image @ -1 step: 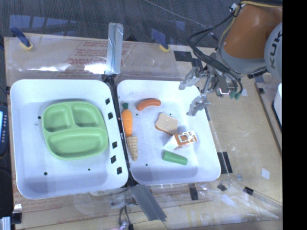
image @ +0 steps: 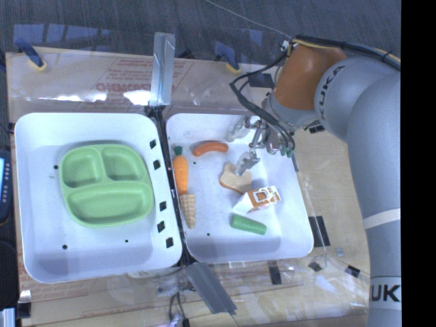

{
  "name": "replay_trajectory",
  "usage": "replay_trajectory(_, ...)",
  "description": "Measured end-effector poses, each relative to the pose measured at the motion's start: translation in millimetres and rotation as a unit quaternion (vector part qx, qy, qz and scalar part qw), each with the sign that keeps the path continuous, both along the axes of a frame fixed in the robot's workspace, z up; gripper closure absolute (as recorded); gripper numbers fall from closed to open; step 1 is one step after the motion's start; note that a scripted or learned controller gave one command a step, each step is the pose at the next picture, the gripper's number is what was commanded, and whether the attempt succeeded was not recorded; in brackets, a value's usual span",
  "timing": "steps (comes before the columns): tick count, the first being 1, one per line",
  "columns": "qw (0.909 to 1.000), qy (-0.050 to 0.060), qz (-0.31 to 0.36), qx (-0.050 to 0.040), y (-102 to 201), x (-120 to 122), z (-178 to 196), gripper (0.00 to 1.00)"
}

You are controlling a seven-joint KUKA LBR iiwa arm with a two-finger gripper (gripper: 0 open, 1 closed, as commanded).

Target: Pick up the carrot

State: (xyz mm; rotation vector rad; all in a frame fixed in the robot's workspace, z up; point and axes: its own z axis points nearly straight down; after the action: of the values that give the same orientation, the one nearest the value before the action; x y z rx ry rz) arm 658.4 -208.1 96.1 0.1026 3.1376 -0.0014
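left bin (image: 27, 203): holds a green divided plate (image: 106, 184) with three compartments, sitting left of centre.
divider (image: 166, 182): black clips along the seam where the two bins meet.
right bin (image: 293, 240): holds all the loose items.
carrot (image: 180, 172): orange, green stub at the top end, lying lengthwise along the right bin's left wall, just beside the seam. Nothing touching it from above.
corn cob (image: 187, 209): pale yellow, directly below the carrot, end to end with it, same wall.
sausage (image: 210, 148): orange-red, curved, near the bin's top edge, just right of the carrot's top.
bread slice (image: 235, 180): tan, mid-bin, right under the gripper tip.
green piece (image: 248, 224): cucumber-like, lower centre of the bin.
small carton (image: 263, 197): white and orange, tilted, between bread and green piece, to the right.
gripper (image: 246, 161): over the upper right of the right bin, pointing down-left, tip at the bread's top edge, well apart from the carrot. Finger spacing: cannot tell, nothing seen between them.
arm (image: 354, 114): grey, orange band above wrist, enters from the right.
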Motion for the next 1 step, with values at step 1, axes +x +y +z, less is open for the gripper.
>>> replay_trajectory(1, 1.0000, -0.003, 0.004, -0.0014, 1.8, 3.0, 14.1, 1.00)
